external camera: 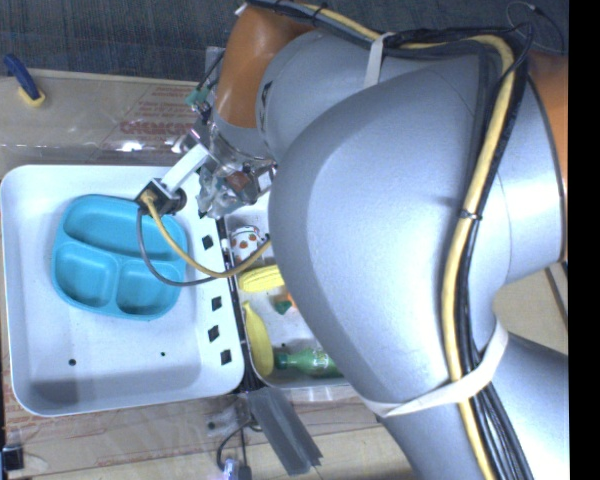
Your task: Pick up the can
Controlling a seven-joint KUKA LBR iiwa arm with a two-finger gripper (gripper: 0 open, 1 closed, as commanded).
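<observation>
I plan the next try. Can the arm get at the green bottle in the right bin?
Probably yes. The bottle lies uncovered, a yellow thing beside it, and the gripper hangs near the rim between the bins. The arm hides the rest of that bin.

Blue sectioned tray in left bin, possibly a banana, green bottle

Divided tray in left bin, bottle in right bin
</observation>
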